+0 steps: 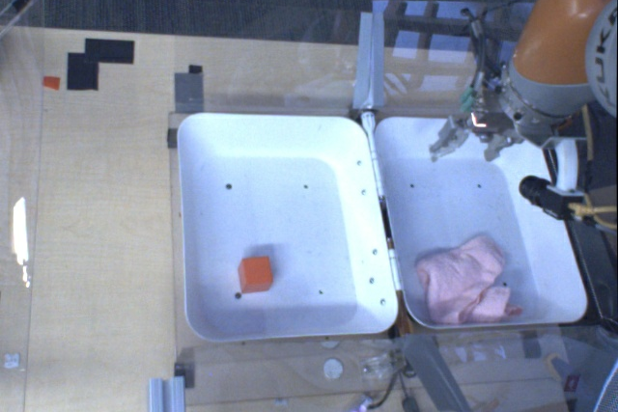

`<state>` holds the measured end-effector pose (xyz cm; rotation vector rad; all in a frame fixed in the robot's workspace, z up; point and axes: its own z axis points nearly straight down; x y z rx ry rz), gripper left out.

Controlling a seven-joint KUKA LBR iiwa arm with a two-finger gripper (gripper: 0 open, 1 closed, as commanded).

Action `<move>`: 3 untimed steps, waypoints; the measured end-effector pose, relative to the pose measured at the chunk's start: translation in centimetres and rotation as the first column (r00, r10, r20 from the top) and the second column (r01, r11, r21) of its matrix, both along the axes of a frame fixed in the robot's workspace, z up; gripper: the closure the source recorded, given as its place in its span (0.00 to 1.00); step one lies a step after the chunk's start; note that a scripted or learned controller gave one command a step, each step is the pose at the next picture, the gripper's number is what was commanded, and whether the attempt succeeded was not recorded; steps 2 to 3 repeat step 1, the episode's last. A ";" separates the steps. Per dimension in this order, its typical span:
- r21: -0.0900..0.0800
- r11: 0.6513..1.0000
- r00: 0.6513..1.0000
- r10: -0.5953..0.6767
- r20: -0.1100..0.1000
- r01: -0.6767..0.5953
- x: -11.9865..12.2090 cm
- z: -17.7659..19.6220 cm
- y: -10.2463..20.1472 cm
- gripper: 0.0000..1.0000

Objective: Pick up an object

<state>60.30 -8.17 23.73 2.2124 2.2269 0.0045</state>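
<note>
Camera view, looking down at a slant on a pale wood counter [97, 236]. Far left: a small orange-red marker [51, 83] on the counter surface, and just right of it a stepped patch of black tape [97, 61]. A short grey bracket [189, 92] stands near the upper-left corner of the left bin.

Left bin [290, 150]: shallow, white, a few small dark dots on its floor. One orange cube [256, 274] sits in the lower-left part of the floor, upright, apart from the walls, casting a small shadow. Nothing touches it.

Between the bins: their rims meet along a narrow seam, with a grey metal upright [366, 63] rising from the far end of that seam.

Right bin [454, 198]: same shallow white type. A crumpled pink cloth [465, 281] lies in the lower half, near the front wall, bunched with folds.

Above the far end of the right bin: the claw [475, 144] hangs over the upper edge of the bin, fingers spread wide, one finger [444, 142] angled out to the left, the other [500, 146] to the right. Nothing between them. A small red light glows at the claw body. Claw is well apart from the pink cloth and farther yet from the orange cube. Orange band of the arm [565, 14] sits at far right above the wrist.
</note>
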 end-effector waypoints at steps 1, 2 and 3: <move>-0.002 1.000 1.000 0.021 0.002 -0.021 -3.6 -3.1 -6.3 0.00; -0.002 1.000 1.000 0.021 0.002 -0.021 -3.6 -3.1 -6.3 0.00; -0.002 1.000 1.000 0.021 0.002 -0.021 -3.6 -3.1 -6.3 0.00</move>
